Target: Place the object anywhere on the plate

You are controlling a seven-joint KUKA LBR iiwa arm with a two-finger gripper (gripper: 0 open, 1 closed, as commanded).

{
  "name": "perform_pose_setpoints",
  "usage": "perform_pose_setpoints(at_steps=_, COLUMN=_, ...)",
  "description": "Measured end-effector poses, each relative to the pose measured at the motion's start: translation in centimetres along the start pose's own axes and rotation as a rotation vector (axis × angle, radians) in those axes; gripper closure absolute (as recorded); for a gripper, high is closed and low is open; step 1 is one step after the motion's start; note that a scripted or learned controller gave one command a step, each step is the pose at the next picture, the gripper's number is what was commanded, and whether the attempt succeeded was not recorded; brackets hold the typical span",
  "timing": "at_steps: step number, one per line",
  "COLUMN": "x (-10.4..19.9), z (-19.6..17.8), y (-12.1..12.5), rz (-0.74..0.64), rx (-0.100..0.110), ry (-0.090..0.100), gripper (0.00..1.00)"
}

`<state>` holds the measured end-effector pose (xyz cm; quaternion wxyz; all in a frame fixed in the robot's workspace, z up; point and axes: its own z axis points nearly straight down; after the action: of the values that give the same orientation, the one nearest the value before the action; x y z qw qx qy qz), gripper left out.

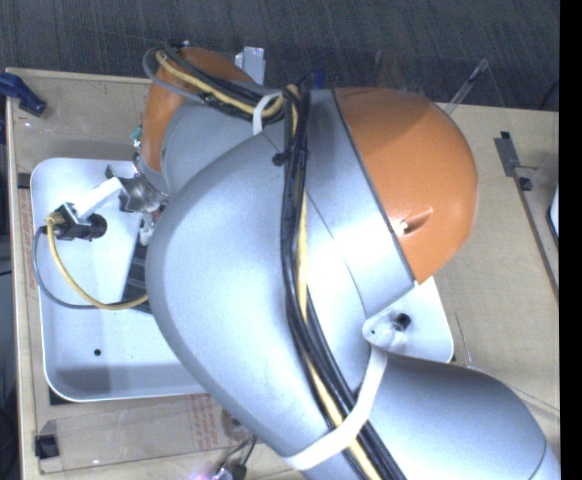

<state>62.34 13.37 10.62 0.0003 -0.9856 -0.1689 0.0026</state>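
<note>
My grey arm (291,268) reaches across from the right and covers most of both bins. Its orange band (411,178) lies over the middle of the view. The wrist end sits over the upper part of the left white bin (71,358). There the gripper (137,260) shows as a dark piece pointing down into the bin, mostly hidden under the arm. A white bracket and black plug (76,223) stick out to the left of the wrist. From the plug a yellow cable (66,288) loops over the bin floor. The arm hides whatever lies beneath it.
A corner of the right bin (433,336) peeks out below the orange band. The wooden bench (491,268) runs along the right side. A blue clamp (16,90) sits at the bench's upper left corner. A small dark speck (98,352) marks the left bin's floor.
</note>
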Motion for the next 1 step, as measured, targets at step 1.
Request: perform_pose_setpoints(at_steps=1, x=-3.73, z=-8.53, y=8.32, rz=-0.132, rx=0.004, ry=0.002, gripper=1.0)
